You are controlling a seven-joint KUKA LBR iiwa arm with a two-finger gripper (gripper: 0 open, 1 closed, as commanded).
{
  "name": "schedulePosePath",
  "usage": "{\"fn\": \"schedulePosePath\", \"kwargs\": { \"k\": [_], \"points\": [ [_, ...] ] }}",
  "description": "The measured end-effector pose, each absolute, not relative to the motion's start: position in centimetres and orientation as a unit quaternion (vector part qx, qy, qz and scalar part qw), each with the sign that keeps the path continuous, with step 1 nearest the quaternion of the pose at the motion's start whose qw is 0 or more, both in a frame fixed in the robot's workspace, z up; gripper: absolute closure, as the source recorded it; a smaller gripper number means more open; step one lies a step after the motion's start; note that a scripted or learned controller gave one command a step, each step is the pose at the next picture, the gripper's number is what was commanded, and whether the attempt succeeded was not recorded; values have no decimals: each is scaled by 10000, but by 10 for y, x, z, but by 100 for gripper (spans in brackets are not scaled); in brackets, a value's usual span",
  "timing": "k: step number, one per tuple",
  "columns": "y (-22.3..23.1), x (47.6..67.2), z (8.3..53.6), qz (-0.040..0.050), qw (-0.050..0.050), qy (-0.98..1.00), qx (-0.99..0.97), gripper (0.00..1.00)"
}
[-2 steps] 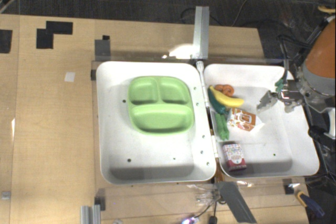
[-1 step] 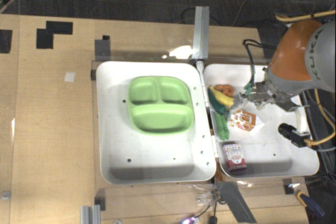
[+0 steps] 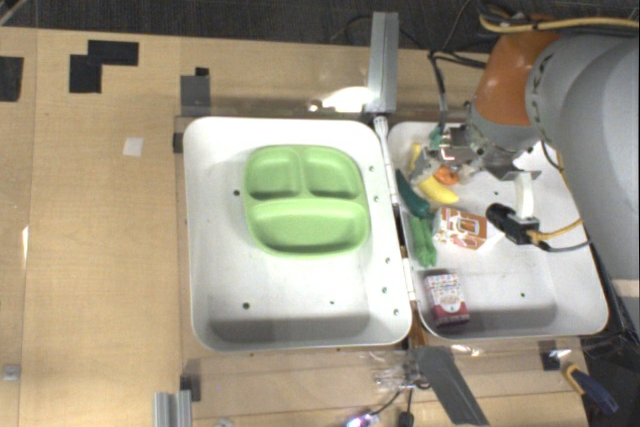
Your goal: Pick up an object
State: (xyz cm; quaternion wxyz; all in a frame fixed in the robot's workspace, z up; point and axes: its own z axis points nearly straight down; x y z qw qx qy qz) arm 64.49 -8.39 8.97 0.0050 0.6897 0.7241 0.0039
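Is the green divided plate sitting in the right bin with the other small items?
No, the green divided plate lies alone in the left bin; the small items are in the right bin.

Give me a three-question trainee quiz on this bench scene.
1. True or false: the green tray lies in the left bin.
2. Which bin is the gripper over? A left, B right.
3. Fill in: the small box at the right bin's near edge is mostly ____ coloured.

Key: 1 true; 2 B; 3 red.
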Motion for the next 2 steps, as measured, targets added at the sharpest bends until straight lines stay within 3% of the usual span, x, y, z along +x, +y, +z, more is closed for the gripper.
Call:
{"fn": "schedulePosePath", "kwargs": {
  "k": [1, 2],
  "points": [
    [-82, 647, 103, 64, 67, 7264, 6872, 100],
    [-6, 638, 198, 27, 21, 7349, 6782, 100]
  ]
}}
